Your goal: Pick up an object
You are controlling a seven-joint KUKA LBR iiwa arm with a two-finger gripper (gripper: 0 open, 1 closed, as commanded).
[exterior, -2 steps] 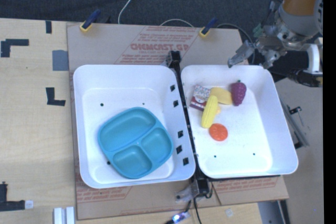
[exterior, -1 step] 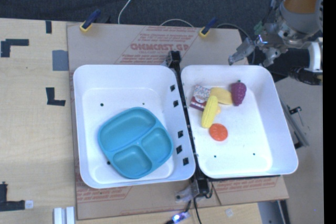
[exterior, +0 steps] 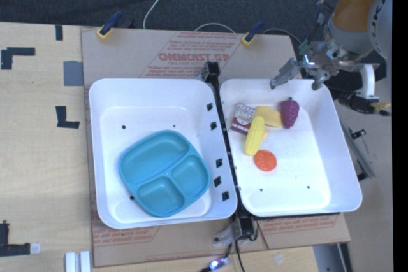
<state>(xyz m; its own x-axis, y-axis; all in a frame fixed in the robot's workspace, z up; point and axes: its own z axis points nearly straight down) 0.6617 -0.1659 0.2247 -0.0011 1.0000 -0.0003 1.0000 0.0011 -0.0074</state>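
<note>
gripper point(exterior: 298, 76) spread at right bin point(exterior: 338, 156) rim

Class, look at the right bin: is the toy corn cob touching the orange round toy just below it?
Apart. The camera view shows a strip of white bin floor between the lower tip of the corn cob and the orange round toy.

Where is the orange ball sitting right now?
The orange ball lies in the right bin, near its middle, just below the lower end of the yellow corn.
</note>
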